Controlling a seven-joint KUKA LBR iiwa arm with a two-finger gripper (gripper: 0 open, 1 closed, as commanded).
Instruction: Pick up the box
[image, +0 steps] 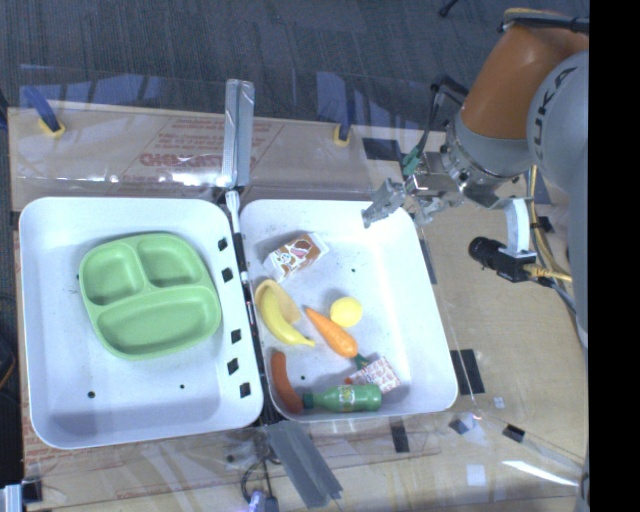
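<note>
The box (295, 254) is small, brown and white, with a printed face. It lies tilted in the upper left part of the right bin (425, 330). My gripper (383, 206) hangs over the right bin's far right corner, up and to the right of the box and well apart from it. Nothing shows in the gripper.
The right bin also holds a banana (277, 312), a carrot (332, 333), a yellow ball (346, 312), a green bottle (345, 399), a red-checked packet (376, 375) and a sausage (284, 383). A green divided plate (150, 293) lies in the left bin (50, 400).
</note>
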